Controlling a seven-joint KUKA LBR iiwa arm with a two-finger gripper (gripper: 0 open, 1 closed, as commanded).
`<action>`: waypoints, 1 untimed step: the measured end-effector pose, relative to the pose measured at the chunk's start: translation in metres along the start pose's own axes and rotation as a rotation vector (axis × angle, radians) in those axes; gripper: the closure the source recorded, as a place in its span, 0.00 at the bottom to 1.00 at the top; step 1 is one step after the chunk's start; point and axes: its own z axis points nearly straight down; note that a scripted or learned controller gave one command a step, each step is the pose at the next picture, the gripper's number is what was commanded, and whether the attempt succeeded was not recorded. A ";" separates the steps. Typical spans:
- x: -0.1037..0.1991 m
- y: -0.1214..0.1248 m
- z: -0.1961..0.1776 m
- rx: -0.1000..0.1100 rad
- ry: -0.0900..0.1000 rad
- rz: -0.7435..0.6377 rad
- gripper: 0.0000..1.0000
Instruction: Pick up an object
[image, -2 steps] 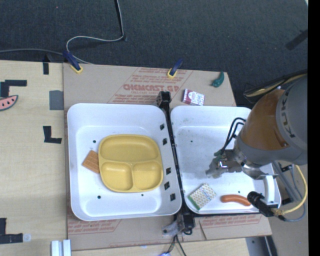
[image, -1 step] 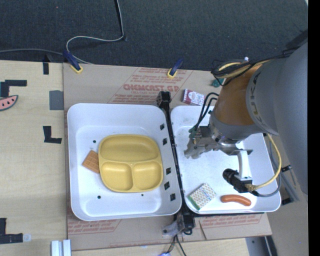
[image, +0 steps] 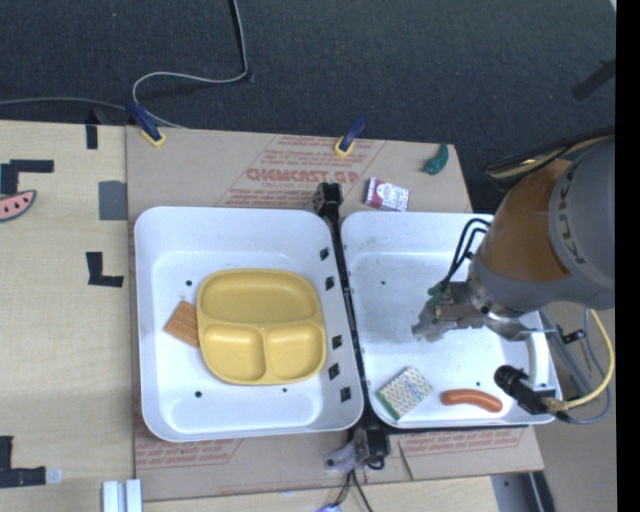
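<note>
My gripper (image: 432, 322) hangs over the middle of the right bin (image: 400, 260), reaching in from the right, with bare bin floor under it. Nothing shows between the fingers. A green-and-white sponge-like block (image: 404, 390) lies near the bin's front edge, below the gripper. An orange sausage-shaped toy (image: 472, 399) lies to the block's right, at the front of the same bin. In the left bin (image: 165, 245) sits a yellow divided plate (image: 263, 325), with a brown cracker-like piece (image: 183, 322) tucked at its left edge.
A black divider strip (image: 338, 300) runs between the two bins. A small red-and-white packet (image: 385, 194) lies on the cardboard behind the right bin, and a green clip (image: 436, 158) sits further back. Cables cross the dark floor at the back.
</note>
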 end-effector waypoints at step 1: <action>0.052 0.043 -0.024 -0.001 0.001 -0.003 1.00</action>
